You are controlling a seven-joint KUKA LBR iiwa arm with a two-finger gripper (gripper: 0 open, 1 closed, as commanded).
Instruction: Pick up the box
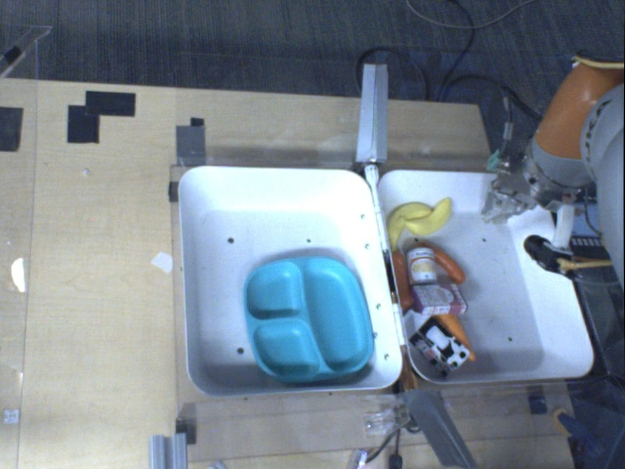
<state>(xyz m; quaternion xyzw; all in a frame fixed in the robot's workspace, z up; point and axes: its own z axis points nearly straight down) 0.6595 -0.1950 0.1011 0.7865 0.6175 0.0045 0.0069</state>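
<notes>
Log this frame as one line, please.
stage: pre-grasp | gripper: over right bin far edge | box: in pile, untouched | left bin: blue tray

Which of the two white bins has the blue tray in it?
The left bin, farther from the arm, holds the blue tray. The right bin instead has a pile of small items along its left wall.

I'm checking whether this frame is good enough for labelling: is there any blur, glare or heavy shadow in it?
Camera view: soft overall, so the box and bottle labels are unreadable; the gripper is smeared; a mild shadow lies under the blue tray; the white bins are bright but not blown out.
</notes>
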